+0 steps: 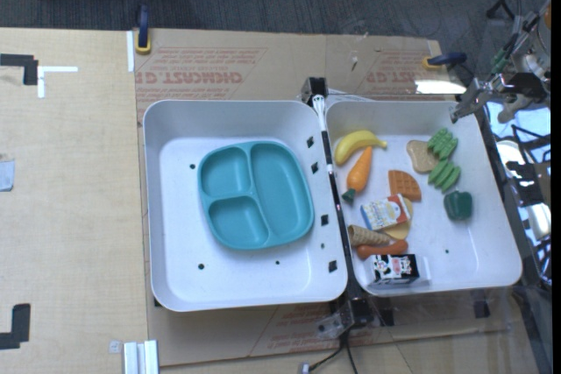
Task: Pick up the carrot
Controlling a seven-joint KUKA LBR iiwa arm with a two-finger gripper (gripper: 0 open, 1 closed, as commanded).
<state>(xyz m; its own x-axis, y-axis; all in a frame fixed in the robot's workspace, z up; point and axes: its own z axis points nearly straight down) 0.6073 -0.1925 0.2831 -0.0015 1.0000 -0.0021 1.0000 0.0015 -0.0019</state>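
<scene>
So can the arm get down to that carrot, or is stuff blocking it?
Probably yes. The carrot lies open from above in the right bin. The banana touches its top end and the bin's left wall is close, so the grip may be tight.

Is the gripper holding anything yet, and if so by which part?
Nothing is held. The carrot lies untouched in the right bin, just below the banana. The arm's hardware sits outside the bin's upper right corner, away from the food.
</scene>
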